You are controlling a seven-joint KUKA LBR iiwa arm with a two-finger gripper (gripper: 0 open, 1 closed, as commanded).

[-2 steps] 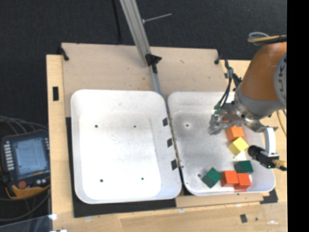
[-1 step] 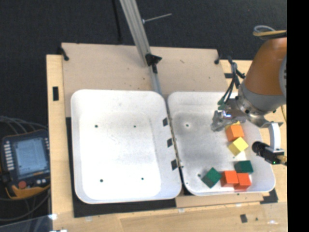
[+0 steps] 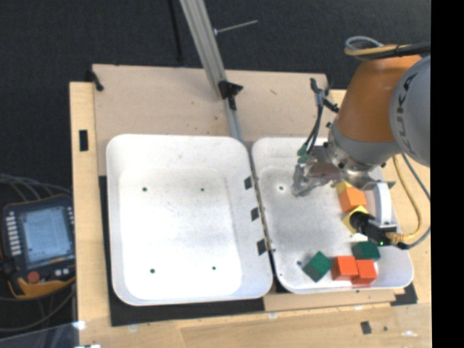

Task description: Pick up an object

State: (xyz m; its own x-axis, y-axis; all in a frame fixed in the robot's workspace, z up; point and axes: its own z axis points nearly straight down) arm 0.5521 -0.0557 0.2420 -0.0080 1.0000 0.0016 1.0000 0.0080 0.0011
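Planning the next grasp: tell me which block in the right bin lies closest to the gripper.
The orange block near the bin's right side, just right of the gripper. The green blocks and the orange-red blocks lie along the front edge, clearly farther away.

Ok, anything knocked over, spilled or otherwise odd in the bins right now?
Nothing stands out. The blocks all lie inside the right bin, crowded at its near right side: green block, red blocks, orange block. The gripper hangs above bare floor.
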